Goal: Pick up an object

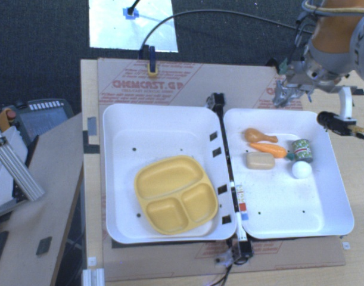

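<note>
The right bin (324, 219) holds a brown drumstick-shaped toy (259, 136), an orange carrot-like piece (270, 149), a beige block (260, 161), a green can (301, 150) and a white ball (301, 170), all clustered in its far half. My gripper (284, 98) hangs above the far rim of the right bin, behind these objects and apart from them. Nothing shows between its fingers.
A yellow divided tray (174, 192) lies in the left bin (119, 159). A black divider strip (226, 165) runs between the bins. A cable (187, 16) arcs over the bench behind them. Grey equipment (27, 142) stands off the bench at left.
</note>
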Robot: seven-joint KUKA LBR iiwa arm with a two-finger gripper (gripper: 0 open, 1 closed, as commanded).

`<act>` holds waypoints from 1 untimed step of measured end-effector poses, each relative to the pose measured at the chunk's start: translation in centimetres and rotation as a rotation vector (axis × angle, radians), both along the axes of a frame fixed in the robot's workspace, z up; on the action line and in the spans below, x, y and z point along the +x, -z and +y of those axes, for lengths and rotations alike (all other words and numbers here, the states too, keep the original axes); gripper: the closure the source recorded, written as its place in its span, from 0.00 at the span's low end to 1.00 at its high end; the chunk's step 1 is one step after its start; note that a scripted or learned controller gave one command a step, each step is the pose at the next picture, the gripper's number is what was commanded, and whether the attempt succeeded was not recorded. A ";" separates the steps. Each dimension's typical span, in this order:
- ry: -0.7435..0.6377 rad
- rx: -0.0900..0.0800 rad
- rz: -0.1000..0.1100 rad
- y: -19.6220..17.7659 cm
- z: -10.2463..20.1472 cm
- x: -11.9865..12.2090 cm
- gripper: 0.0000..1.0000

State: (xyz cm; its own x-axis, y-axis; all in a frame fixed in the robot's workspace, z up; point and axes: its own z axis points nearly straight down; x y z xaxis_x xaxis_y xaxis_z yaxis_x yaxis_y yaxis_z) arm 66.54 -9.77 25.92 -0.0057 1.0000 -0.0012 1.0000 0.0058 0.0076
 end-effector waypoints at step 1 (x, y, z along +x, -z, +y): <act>-0.004 0.003 0.006 0.8 6.3 -0.2 1.00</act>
